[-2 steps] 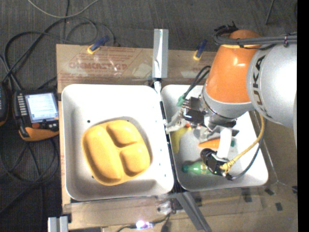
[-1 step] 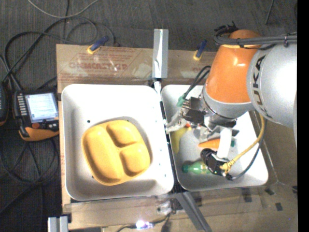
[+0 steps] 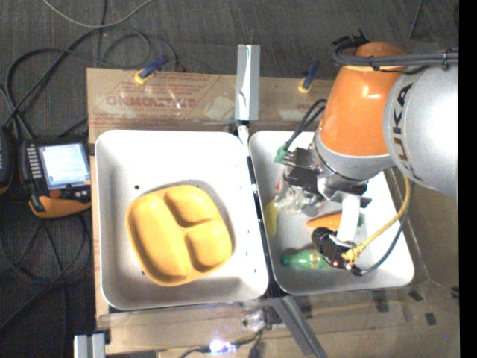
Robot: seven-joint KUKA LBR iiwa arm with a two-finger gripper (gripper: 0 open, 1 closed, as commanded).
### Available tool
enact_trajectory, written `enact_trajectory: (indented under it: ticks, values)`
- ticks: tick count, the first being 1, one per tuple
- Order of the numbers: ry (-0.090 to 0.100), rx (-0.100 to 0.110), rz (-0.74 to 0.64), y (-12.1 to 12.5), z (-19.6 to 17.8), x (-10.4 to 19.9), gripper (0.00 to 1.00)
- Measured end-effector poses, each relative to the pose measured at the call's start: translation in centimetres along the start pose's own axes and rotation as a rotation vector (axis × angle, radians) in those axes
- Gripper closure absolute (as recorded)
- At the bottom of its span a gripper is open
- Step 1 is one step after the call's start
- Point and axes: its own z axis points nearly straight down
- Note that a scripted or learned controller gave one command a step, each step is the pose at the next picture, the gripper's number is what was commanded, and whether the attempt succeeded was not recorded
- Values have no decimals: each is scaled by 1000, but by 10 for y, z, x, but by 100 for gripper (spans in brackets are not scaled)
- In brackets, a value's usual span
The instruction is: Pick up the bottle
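Bottle (image 3: 302, 259), green, lies on its side near the front wall of the right bin (image 3: 402, 263); gripper (image 3: 298, 198) hangs over that bin's left part, above the bottle and apart from it; grip state can't be read from here; left bin (image 3: 112, 170) holds a yellow divided plate (image 3: 180, 233).

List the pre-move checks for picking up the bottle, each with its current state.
1. Bottle located: ok, lying on its side near the front of the right bin.
2. Bottle held: not ok, it lies on the bin floor.
3. Claw over the bottle: not ok, it sits further back.
4. Claw opening: cannot tell.
5. Clutter: not ok, an orange item lies close.
6. Yellow tray clear of the work: ok, in the left bin.
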Motion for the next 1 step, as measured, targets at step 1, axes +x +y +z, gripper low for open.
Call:
enact_trajectory:
  ticks: [1]
  values:
    - [9,-4,-151,20,58,-70,100]
